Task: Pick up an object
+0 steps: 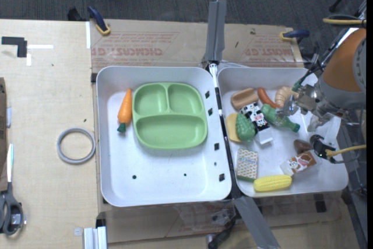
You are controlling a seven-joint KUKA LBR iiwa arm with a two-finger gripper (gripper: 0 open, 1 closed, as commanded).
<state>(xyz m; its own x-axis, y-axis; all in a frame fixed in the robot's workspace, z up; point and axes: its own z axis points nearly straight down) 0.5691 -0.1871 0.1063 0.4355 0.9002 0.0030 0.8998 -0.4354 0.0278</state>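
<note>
There are two white bins side by side, and the green plate (169, 115) in the left bin (157, 183) is the spot to look from. The plate has three little parts. An orange toy carrot (124, 109) lies just left of the plate, with its green end pointing down.

The right bin (326, 183) is to the right of the plate, past the middle wall, and it is full of toy food. Closest to the plate is a green veggie (245, 126) on a yellow piece. Next to it sit a black and white cow toy (254, 115), a hot dog bun (243, 97) and a red sausage (267, 96). Lower down are a waffle block (247, 164) and a yellow corn (273, 183).

The gripper (289, 103) hangs far right of the plate, over the top of the right bin, just beside a green bottle (280, 116) (I cannot tell if the gripper is touching it or gripping anything). A small carton (299, 164) lies below it
</note>
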